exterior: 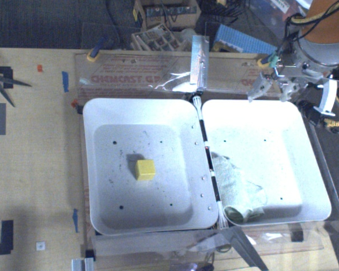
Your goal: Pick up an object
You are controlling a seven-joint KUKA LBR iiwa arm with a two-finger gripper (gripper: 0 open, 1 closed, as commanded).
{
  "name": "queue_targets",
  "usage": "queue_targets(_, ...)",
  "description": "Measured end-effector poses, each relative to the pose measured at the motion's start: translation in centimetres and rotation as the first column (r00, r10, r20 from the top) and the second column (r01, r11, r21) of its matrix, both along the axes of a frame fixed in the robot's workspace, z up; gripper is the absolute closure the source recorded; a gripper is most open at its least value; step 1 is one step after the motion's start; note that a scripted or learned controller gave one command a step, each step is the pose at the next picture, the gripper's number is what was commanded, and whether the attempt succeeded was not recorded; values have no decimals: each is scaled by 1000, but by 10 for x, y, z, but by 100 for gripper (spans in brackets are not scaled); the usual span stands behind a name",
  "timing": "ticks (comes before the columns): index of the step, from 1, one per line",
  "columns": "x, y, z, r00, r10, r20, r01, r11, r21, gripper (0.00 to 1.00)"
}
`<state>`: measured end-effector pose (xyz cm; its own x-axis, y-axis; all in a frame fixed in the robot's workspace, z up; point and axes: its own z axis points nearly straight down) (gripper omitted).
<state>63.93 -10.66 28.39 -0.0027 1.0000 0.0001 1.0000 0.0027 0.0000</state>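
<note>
A yellow block (146, 169) lay near the middle of the left bin (96, 117), well apart from the claw (269, 87), which hung empty with its 2 fingers spread over the right bin's (311, 168) far edge.

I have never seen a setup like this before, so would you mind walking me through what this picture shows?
This is a single camera fixed above a workbench, looking down at a slant. Two shallow white trays sit side by side: the left tray and the right tray. A small yellow block lies near the middle of the left one. A rolled-up pale cloth lies in the right one, along its left wall and near corner. At the top right is a robot arm, grey with an orange band. Its gripper, the claw it picks things up with, hangs over the far edge of the right tray with nothing in it.
</note>
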Motion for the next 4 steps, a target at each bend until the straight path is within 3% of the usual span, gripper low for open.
queue_targets(1, 1, 0, 11, 1000, 1, 5, -1, 1000, -1, 100)
queue_targets(2, 15, -18, 27, 907, 422, 6, -422, 907, -5, 100)
queue_targets(3, -1, 21, 23, 775, 632, 2, -632, 775, -2, 100)
queue_targets(4, -4, 94, 124, 823, 568, 4, -568, 823, -4, 100)
